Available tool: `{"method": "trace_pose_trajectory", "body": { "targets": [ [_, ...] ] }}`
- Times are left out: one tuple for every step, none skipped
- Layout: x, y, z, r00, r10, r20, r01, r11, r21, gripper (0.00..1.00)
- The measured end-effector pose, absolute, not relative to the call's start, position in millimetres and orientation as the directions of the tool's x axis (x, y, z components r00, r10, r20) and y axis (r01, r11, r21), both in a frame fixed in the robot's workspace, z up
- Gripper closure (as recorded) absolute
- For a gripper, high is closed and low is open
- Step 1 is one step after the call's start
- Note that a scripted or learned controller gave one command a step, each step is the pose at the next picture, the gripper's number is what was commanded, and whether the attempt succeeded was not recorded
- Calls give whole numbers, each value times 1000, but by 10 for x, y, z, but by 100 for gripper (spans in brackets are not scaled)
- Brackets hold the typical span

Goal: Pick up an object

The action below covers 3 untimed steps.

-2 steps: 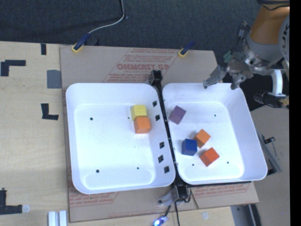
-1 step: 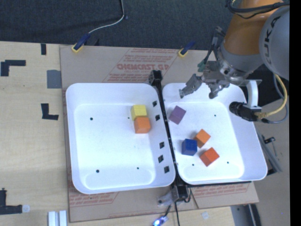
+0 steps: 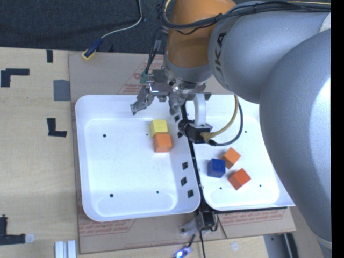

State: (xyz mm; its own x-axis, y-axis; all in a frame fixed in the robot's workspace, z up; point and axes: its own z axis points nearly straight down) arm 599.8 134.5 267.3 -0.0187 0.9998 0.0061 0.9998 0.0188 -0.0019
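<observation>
1. The gripper (image 3: 157, 104) hangs over the far edge of the left bin (image 3: 91, 144), its fingers spread apart with nothing between them.
2. A yellow cube (image 3: 159, 126) sits just below it, touching an orange cube (image 3: 163, 142) on its near side.
3. Both look like small, rigid, light blocks with flat faces; they should not deform, but smooth sides may slip.
4. The yellow cube's left and right faces are free; the side touching the orange cube is not, so closing across the free faces seems best.
5. The right bin (image 3: 252, 198) holds a blue cube (image 3: 216, 167) and two more orange cubes (image 3: 232, 157) (image 3: 239, 178).
</observation>
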Motion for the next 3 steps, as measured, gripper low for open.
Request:
{"method": "trace_pose_trajectory", "body": {
  "targets": [
    [6011, 1242, 2775, -5, 1000, 0, 1000, 5, -3, 100],
    [5692, 1740, 2001, -5, 1000, -1, 1000, 5, -9, 100],
    [5625, 1782, 2612, -3, 1000, 2, 1000, 3, 2, 100]
  ]
}}
